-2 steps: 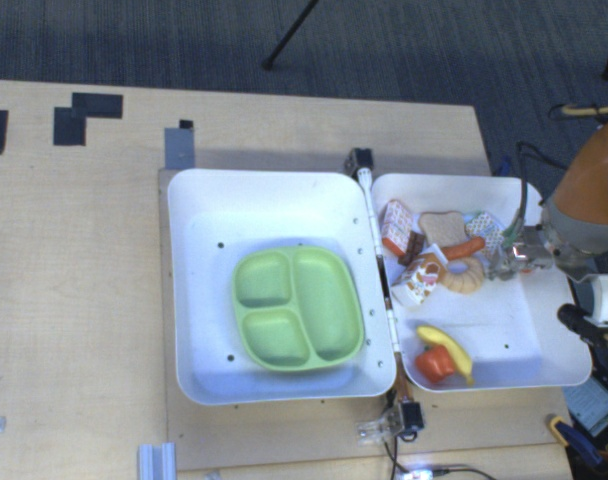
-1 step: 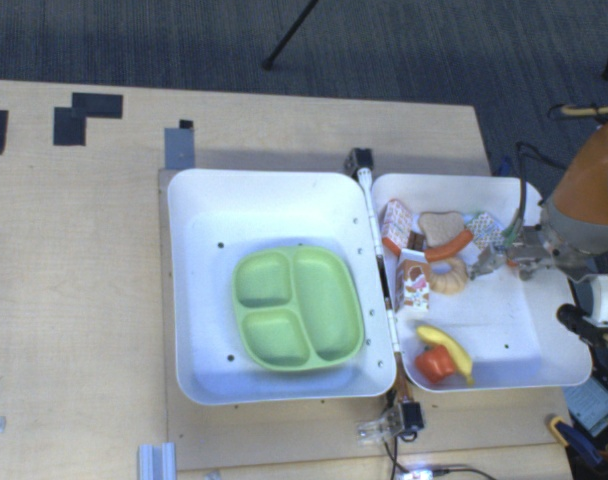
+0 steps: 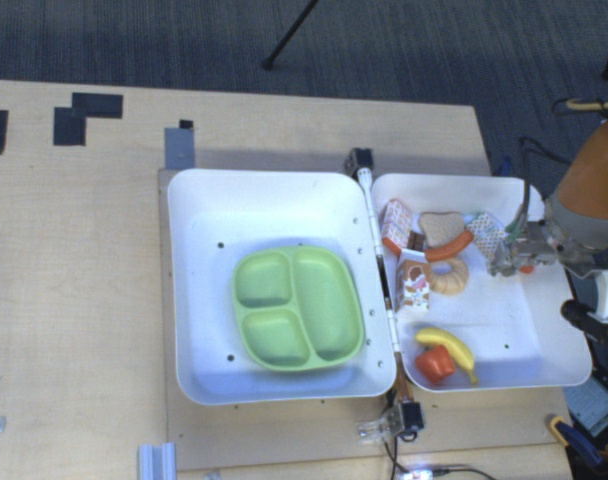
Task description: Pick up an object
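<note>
Arm over right bin, jaws (image 3: 506, 258) low near the bin's right side; whether they are open or closed cannot be told, and nothing is seen between them.

Right bin (image 3: 504, 363) holds the food pile, all left of the jaws: bread slice (image 3: 442, 227), sausage (image 3: 449, 248) and donut (image 3: 448, 276) touching one another, a carton (image 3: 414, 288) beyond them, a packet (image 3: 395, 218) at the far left. Patterned item (image 3: 487, 231) just beside the jaws; too small to identify. Banana (image 3: 450, 346) and red fruit (image 3: 434, 366) lie touching, nearer the camera and left of the jaws. Left bin (image 3: 199, 268), well left of the jaws, holds a green tray (image 3: 297, 308) with three compartments. Arm cut off at the right edge. Both bins sit on the tabletop (image 3: 74, 298).
</note>
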Controlling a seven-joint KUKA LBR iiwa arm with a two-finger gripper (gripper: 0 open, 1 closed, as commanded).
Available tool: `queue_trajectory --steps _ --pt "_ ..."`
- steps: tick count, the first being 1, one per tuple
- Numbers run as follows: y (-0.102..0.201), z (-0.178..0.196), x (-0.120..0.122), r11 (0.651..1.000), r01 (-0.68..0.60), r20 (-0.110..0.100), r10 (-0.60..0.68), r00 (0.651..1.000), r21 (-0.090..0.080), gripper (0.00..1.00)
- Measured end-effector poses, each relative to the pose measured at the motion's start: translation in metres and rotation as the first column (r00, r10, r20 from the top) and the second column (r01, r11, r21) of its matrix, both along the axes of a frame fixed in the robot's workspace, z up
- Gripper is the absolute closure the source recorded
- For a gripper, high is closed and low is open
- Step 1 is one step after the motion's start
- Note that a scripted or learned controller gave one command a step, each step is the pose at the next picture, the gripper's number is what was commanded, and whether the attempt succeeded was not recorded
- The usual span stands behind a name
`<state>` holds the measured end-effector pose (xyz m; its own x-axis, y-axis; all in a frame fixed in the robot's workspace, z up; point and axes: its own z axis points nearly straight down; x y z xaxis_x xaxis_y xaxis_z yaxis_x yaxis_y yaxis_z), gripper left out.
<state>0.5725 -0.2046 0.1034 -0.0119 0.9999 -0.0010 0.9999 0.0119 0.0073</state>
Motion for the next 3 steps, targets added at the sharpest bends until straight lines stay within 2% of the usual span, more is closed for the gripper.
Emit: queue_trajectory --steps 1,2,3 --pt "-0.001 -0.017 0.044 1.000 0.005 -0.001 -0.005 1.000 0.000 1.00" --pt "0.000 -0.018 0.086 1.000 0.007 -0.029 -0.007 1.000 0.011 1.00" --pt "0.000 -0.018 0.091 1.000 0.008 -0.043 -0.007 0.999 0.014 1.00"
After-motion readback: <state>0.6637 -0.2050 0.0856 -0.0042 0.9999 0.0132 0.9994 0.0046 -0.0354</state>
